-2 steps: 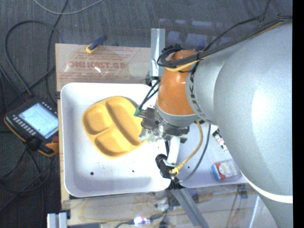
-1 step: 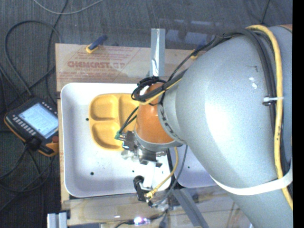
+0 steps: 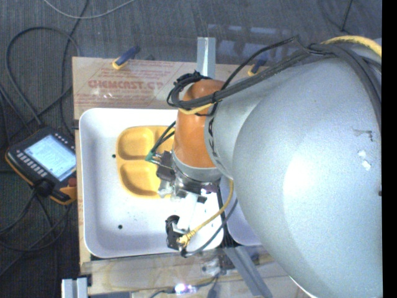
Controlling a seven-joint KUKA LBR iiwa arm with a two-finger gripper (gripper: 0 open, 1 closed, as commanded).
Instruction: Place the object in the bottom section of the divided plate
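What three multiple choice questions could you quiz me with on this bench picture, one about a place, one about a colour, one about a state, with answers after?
1. Where does the yellow divided plastic plate lie?
A. In the left shallow white bin
B. On the dark floor
C. On the cardboard sheet

2. What colour is the band above the wrist of the grey arm?
A. Blue
B. Green
C. Orange

3. What state is the screen of the orange-edged handheld control pendant in?
A. Cracked
B. Lit
C. Folded shut

Answers: 1 A, white bin floor surrounds the plate on its visible sides. 2 C, the orange band sits just over the wrist. 3 B, the screen glows pale against the dark floor.
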